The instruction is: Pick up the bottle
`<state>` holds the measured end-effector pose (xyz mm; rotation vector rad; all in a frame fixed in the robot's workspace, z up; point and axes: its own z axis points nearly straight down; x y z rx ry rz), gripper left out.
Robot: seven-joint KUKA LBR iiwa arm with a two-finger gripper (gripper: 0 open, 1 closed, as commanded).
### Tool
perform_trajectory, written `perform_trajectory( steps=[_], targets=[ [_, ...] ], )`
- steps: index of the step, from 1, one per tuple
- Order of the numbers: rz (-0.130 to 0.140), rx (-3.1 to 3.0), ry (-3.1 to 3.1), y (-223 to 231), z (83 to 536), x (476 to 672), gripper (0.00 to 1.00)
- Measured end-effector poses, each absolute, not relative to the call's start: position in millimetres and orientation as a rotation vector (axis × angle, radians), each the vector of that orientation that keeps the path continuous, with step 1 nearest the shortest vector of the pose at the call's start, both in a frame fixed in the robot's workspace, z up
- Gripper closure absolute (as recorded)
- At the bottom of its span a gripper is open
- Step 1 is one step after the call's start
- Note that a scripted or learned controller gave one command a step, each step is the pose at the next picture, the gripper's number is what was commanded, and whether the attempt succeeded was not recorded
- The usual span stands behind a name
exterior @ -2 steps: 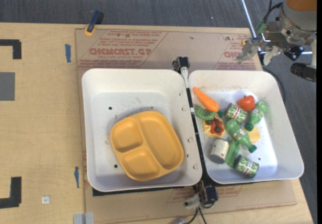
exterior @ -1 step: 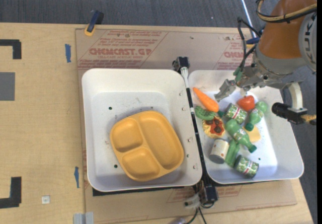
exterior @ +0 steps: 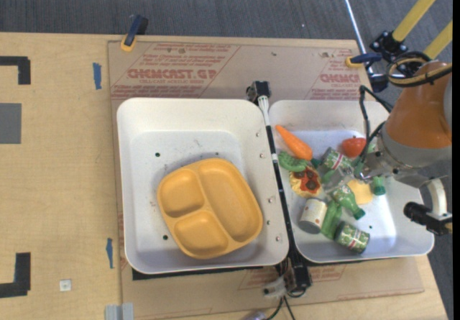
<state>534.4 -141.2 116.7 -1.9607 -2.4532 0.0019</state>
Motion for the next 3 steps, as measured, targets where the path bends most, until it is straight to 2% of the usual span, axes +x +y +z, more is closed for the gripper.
perform_trajectory(
  steps=[1,2,3],
  targets=[
    [-0.001,-1.839,-2.545,-216.5,94.3,491.8,0.00],
    [-0.003,-1.842,-2.548,-216.8,104.5,492.8,1.00],
    [-0.002,-2.046,-2.387,-144.3,159.6,501.2,1.00]
  ],
)
